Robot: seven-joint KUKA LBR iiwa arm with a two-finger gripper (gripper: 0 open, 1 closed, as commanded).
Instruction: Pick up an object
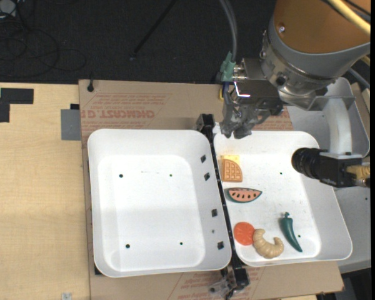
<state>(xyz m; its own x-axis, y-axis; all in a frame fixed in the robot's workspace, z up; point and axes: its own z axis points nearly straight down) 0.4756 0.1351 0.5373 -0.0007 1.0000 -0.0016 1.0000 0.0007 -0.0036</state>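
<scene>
Camera view, looking down at a slant: we note the grey arm [312,36] with its orange band entering from the right, bulky and rounded, metal at the wrist. Two shallow white bins sit side by side on brown printed cardboard; the left bin [106,167] is smooth moulded plastic with rounded corners, the right bin [328,230] the same. The gripper [237,130] hangs dark and blurred over the right bin's far left corner; we cannot tell how it is set. In the right bin, well apart from the gripper: a watermelon slice [244,195], half-moon; a tan curled croissant-like piece [268,244], perhaps a shrimp; a square gridded waffle [230,169]; a slim teal pepper [291,232]; a flat red-orange disc [244,232] touching the curled piece.
</scene>
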